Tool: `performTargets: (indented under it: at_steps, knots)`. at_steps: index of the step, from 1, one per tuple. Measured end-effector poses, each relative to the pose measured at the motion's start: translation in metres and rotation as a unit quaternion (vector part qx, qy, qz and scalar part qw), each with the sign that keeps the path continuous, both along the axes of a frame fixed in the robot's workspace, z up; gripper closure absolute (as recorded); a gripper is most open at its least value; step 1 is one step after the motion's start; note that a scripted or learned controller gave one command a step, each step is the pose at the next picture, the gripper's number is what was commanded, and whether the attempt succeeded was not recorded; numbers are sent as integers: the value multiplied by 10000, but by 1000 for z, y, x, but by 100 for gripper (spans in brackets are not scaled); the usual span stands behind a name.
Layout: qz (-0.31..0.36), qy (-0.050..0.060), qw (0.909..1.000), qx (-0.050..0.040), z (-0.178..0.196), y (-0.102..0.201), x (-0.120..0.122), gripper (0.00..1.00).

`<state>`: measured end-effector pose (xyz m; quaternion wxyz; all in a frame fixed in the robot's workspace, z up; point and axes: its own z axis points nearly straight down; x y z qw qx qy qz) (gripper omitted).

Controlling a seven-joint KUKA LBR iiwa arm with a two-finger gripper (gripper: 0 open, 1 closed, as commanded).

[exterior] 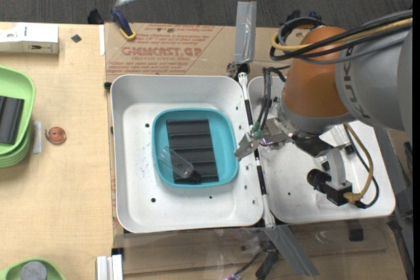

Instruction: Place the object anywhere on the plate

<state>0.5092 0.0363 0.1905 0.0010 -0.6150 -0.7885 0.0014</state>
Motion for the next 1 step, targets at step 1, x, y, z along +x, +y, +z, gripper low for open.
performTargets:
  at_steps: [1]
  knots:
    - [0, 0, 10000, 0, 0, 0, 0, 0]
